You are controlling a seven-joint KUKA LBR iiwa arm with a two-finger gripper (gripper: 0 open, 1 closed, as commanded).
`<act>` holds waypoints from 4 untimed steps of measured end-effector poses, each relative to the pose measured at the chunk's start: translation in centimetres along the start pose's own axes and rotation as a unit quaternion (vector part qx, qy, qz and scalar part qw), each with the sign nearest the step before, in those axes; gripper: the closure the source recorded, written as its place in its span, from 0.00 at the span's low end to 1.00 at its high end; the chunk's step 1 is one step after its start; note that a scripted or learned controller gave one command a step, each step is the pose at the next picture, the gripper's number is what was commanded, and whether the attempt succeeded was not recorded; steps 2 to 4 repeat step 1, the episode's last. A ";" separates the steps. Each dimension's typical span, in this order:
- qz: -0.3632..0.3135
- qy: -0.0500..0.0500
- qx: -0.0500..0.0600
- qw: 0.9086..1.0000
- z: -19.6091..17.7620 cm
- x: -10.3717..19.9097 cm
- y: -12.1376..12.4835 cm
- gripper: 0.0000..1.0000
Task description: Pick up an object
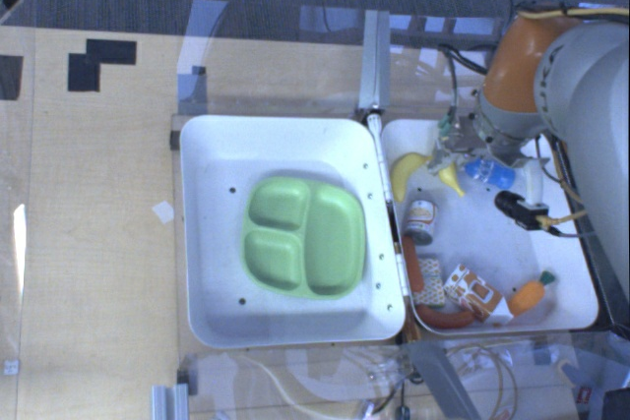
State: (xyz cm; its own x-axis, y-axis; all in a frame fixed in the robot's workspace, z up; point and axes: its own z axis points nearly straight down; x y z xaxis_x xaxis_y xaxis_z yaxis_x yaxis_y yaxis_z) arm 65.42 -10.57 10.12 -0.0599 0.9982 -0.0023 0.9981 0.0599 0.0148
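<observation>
Overhead, the two-finger gripper (455,145) hangs low over the far end of the right white bin (571,310), just above a yellow plastic banana (411,170); whether it is gripping anything cannot be told. Nearby lie a blue bottle (489,174) and a small tin can (420,219). A green divided plate (303,235) sits in the left white bin (212,211).

My one camera sits fixed above the counter (89,211), looking down at a slant from fairly far off. It takes in both white bins (197,241) side by side, and the arm (581,64) comes in from the right edge.
</observation>
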 end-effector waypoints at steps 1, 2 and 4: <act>0.019 0.000 0.003 1.000 -13.9 -1.3 -1.0 1.00; 0.019 0.000 0.003 1.000 -13.9 -1.3 -1.0 1.00; 0.019 0.000 0.003 1.000 -13.9 -1.3 -1.0 1.00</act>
